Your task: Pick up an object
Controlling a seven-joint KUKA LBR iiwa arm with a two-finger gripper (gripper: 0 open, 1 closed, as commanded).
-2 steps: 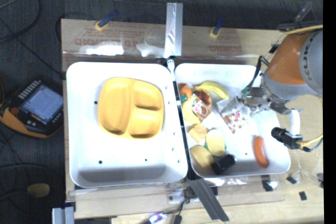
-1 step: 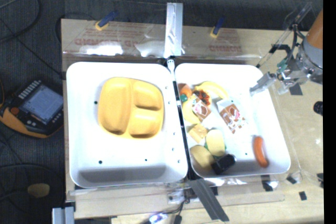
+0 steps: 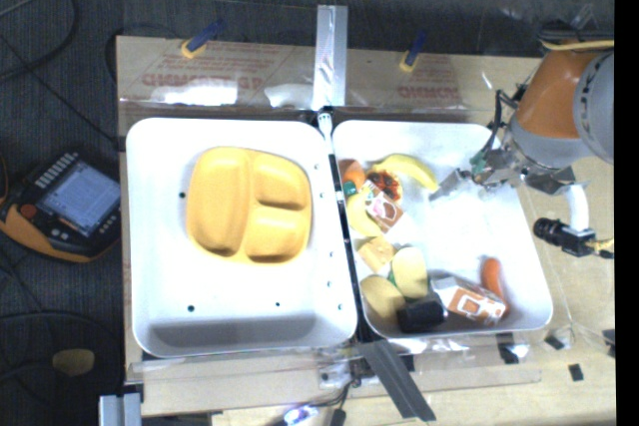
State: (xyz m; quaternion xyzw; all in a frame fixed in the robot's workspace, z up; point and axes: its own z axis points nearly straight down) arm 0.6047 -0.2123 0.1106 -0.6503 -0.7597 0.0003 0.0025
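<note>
The right bin (image 3: 519, 244) holds several toy foods along its left side and front. Near the back lies a yellow banana (image 3: 409, 169), with an orange-red piece (image 3: 351, 177) and a small printed carton (image 3: 383, 209) beside it. Further forward are a pale yellow chunk (image 3: 377, 254), a green-yellow pear shape (image 3: 409, 266), a tan potato (image 3: 379, 294), a black block (image 3: 421, 315), an orange carton (image 3: 473, 303) and a red sausage (image 3: 491, 274). My gripper (image 3: 454, 181) hangs over the bin's back right part, just right of the banana, with nothing seen in it.
The left bin (image 3: 160, 314) carries a yellow divided plate (image 3: 248, 203). A metal divider post (image 3: 330, 55) stands behind the seam between the bins. The grey arm with its orange band (image 3: 559, 100) enters from the right. A handheld pendant (image 3: 70, 205) lies on the floor at left.
</note>
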